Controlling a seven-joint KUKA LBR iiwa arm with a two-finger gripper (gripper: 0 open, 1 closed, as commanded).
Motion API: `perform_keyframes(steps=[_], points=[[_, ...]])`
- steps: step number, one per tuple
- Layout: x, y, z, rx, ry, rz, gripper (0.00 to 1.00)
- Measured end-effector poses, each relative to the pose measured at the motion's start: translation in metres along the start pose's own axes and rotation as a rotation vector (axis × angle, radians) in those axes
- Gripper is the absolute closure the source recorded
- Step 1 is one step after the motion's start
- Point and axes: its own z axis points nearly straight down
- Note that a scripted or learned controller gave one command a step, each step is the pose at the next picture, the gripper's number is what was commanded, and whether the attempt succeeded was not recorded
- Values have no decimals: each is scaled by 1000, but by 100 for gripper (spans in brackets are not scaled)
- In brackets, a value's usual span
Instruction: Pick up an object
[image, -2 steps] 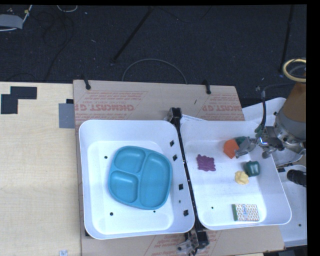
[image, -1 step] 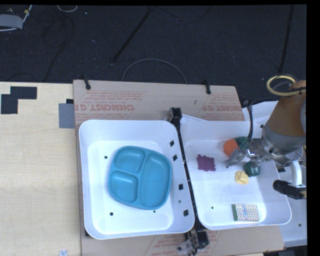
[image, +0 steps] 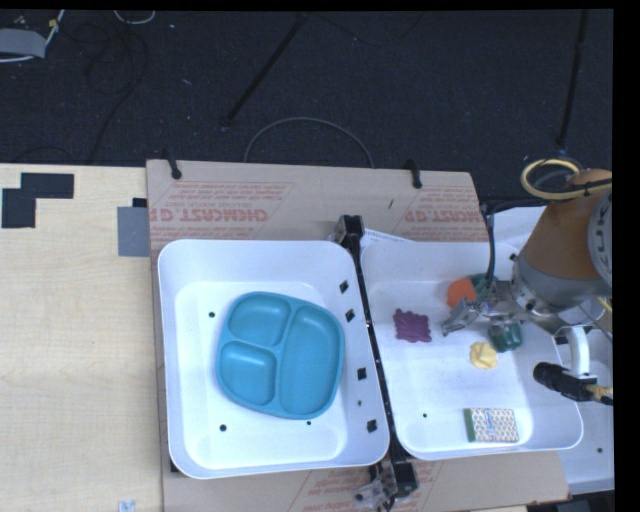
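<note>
the patterned pad (image: 492, 424) lies nearest the camera, at the front of the right bin (image: 425, 430), well below the pincer and slightly to its left.

items follow in order of size, each placed relative to the pincer.

- bench (image: 70, 350): one. carries both bins.
- bins: two. the left bin (image: 190, 440) lies well to the pincer's left. the right bin lies directly beneath the pincer.
- arm (image: 565, 245): one. enters from the right, behind and to the right of the pincer.
- blue divided plate (image: 280, 353): one. lies in the left bin, well to the pincer's left.
- patterned pad: one. long axis runs left to right.
- purple object (image: 411, 325): one. near the pincer, on its left.
- orange object (image: 460, 291): one. just beside the pincer, above and to its left.
- yellow object (image: 483, 355): one. just below the pincer.

pincer state: the pincer (image: 487, 318) hangs low over the right bin. the fingers (image: 458, 322) appear spread toward the left, and no object is seen between them. judged released.

task object location: no object is lifted. all four loose objects rest on the floor of the right bin.

controlling relation: the yellow object is the closest candidate and lies just toward the camera from the fingertips. the purple object lies along the line in which the fingers point. either would likely need only a short shift before closing.
</note>
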Motion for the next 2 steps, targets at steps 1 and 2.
perform_keyframes(steps=[1,2], points=[[-2,-3,-5,10,-1,3,100],[-3,4,-67,8,-5,6,100]])
